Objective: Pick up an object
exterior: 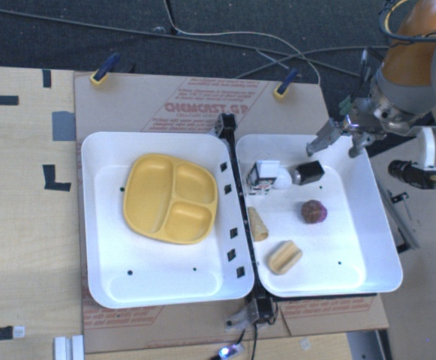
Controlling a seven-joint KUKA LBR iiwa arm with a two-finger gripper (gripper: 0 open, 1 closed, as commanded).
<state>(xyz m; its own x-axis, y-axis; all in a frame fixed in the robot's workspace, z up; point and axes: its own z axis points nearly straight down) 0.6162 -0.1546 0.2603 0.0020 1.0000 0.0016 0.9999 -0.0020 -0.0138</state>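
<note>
While jaws (339, 141) spread empty, left bin (97, 201) holds yellow tray (170, 199).

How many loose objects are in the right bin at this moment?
5. A white and black item near the divider, a black block beside it, a dark red ball, a tan cone by the divider, and a tan roll.

right bin (368, 223) has five bits scattered around. a small white and black block (265, 175) sits near the top left, with a little black box (308, 173) just to its right, tilted a bit. below those, a dark reddish ball (314, 211) sits on its own. a pale cone-ish piece (257, 224) lies along the left wall, and a tan bread-roll-looking chunk (284, 257) lies at a slant near it.
</note>
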